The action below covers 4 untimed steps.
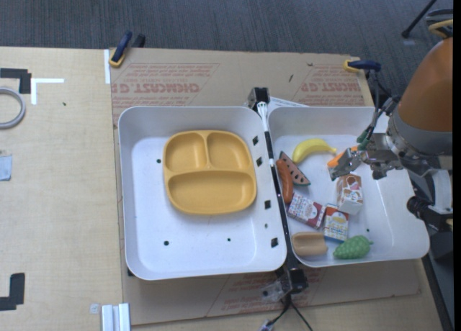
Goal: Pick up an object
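Observation:
My gripper [351, 161] hangs over the middle of the right bin [403, 245], reaching in from the right. A small orange piece [336, 163] sits right at its left tip; whether it is held or lies on the bin floor cannot be told. Just below the gripper stands a small white and red carton [350, 195]. A yellow banana [312, 150] lies to its left, near the bin's back. Along the bin's left side lie a watermelon slice [292, 169] and a red sausage [287, 188].
Two more small cartons [305, 211] [336, 224], a bread roll [310, 245] and a green bumpy item [352, 247] crowd the right bin's front. The left bin [144, 250] holds a yellow divided plate [209, 172]. Clamps sit between the bins.

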Tool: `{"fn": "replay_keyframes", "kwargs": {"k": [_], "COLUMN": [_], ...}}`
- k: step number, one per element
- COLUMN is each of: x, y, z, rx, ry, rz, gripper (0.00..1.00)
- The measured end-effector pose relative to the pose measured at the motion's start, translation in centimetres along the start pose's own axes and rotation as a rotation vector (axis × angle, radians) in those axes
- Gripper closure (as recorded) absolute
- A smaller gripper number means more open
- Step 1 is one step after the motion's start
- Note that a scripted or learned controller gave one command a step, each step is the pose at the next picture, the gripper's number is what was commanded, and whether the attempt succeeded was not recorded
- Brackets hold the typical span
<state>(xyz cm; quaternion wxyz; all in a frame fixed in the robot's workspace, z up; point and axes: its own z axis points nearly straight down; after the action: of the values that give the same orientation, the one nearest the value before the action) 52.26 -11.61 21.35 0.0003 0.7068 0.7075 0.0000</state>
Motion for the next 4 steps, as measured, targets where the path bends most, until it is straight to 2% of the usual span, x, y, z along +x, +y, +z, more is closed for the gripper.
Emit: {"fn": "replay_keyframes", "kwargs": {"k": [1, 2, 3, 4], "x": [-1.6, -4.2, -3.4, -9.5], "y": [0.0, 1.5, 7.9, 4.3], "z": [9.5, 11.0, 12.1, 12.1], "rx": [-0.022, -0.024, -0.003, -0.003], "ry": [-0.011, -0.027, -0.002, -0.001], "rz": [-0.235, -0.909, -1.06, -1.276], "gripper": [0.0, 0.0, 0.0, 0.0]}}
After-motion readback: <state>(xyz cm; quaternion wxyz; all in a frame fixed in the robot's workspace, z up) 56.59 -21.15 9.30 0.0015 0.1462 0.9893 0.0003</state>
